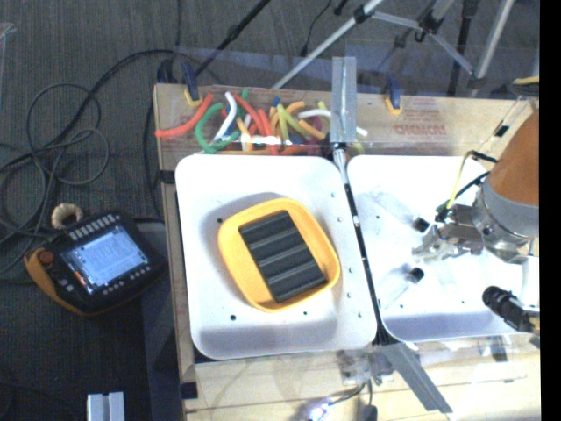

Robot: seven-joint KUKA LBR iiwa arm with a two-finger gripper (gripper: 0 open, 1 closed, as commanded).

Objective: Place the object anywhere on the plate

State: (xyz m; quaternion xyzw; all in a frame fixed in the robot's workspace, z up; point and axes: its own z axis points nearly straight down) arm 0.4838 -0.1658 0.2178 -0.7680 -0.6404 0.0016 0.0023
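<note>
A yellow plate lies in the middle of the left bin. A dark grey ribbed block rests flat on the plate and covers most of its centre. My gripper hangs over the right bin, well to the right of the plate and past the divider. Its two dark fingertips point left and stand wide apart, so it is open with nothing between them.
A bundle of coloured cables lies along the back edge of the bench. The ridge between the bins separates gripper and plate. A teach pendant sits on the floor at the left. A black cylinder juts out near the right bin's front corner.
</note>
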